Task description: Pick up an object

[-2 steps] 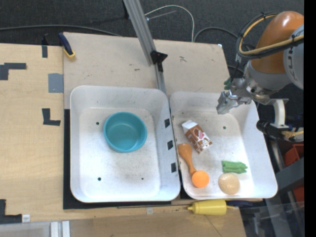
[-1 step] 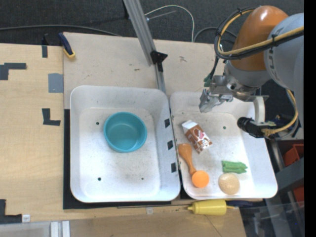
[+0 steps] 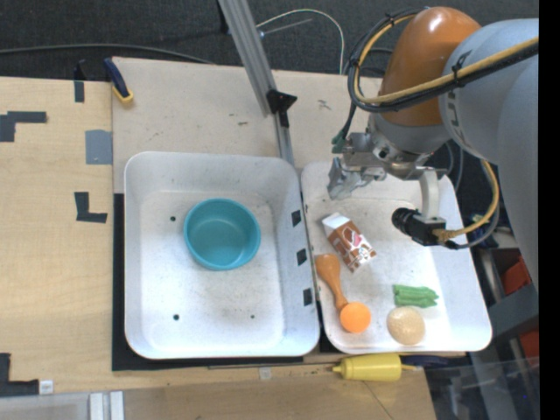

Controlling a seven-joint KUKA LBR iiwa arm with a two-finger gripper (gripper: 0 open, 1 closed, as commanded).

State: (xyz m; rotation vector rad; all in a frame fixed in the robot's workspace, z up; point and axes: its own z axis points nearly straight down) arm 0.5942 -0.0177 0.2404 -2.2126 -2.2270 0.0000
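Gripper [image 3: 343, 182] is hovering over the right bin's [image 3: 464, 322] back edge w/ nothing between its fingers; can't tell how far apart they are. Small carton [image 3: 349, 242] is lying just below it, tilted. Prob. light, stiff, slightly crushable — grip across its narrow sides.

One fixed camera above the bench [image 3: 52, 164], angled down over both white bins [image 3: 140, 261], arm [image 3: 490, 77] entering right
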